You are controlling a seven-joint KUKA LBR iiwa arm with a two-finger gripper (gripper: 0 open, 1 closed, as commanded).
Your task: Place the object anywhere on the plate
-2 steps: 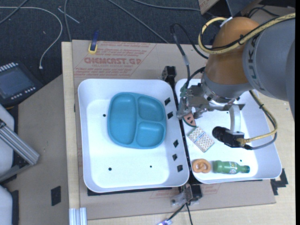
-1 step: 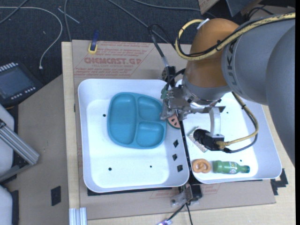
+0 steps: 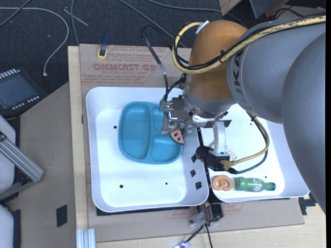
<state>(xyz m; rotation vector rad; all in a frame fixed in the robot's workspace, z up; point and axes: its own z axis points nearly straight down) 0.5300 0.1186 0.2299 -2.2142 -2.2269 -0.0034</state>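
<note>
- Blue plate (image 3: 142, 133), split into compartments, lies in the left white bin (image 3: 103, 185), toward its right side.
- Pincer (image 3: 175, 129) hangs over the plate's right edge, clenched on a small brownish-pink object (image 3: 178, 135) that shows between its fingers, just above the plate's rim.
- Right white bin (image 3: 289, 185) holds a green bottle (image 3: 254, 184) lying on its side and a small orange ring-shaped pastry (image 3: 222, 182) just beside the bottle's base, both near the front edge.
- Both bins rest side by side on the bench (image 3: 77, 112).
</note>
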